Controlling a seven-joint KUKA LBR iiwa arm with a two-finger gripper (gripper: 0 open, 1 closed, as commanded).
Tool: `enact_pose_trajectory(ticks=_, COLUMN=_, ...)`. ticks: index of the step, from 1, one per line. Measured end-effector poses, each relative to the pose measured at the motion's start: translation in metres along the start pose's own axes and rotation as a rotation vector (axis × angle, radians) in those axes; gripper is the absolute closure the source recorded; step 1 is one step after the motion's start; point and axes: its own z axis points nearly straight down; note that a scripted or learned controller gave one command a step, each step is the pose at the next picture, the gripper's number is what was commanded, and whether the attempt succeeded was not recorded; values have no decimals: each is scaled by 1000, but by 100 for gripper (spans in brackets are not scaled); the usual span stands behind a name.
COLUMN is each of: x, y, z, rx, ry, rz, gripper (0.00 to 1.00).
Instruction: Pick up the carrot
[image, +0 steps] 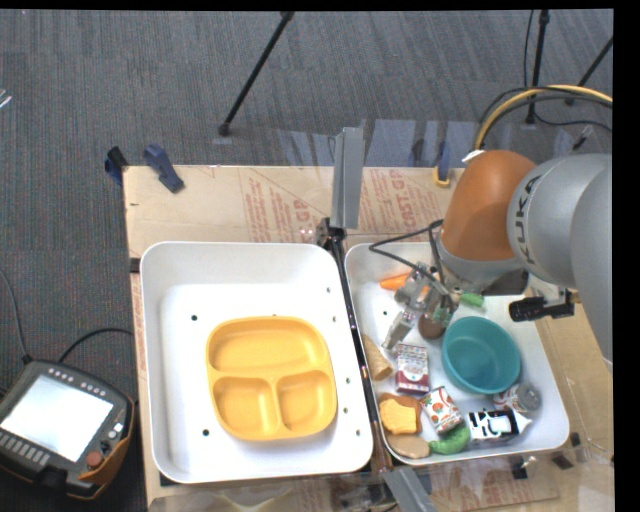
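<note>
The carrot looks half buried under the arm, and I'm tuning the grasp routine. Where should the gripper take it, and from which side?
Probably at the exposed orange end of the carrot, at the back of the right bin. It lies roughly flat and points left, so come from above with the fingers across its narrow width. The gripper and wrist cover the rest of it, so its full length cannot be judged.

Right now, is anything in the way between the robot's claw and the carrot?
Nothing visible is. The gripper hangs right next to the carrot, which lies on the floor of the right bin. The teal bowl and the snack packet sit off to the other side, nearer the camera.
</note>
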Motion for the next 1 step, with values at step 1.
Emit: enact_pose_trajectory(ticks=1, x=-6, y=18, z=-5, rx=-3, ry=-11, rz=-187, gripper=0)
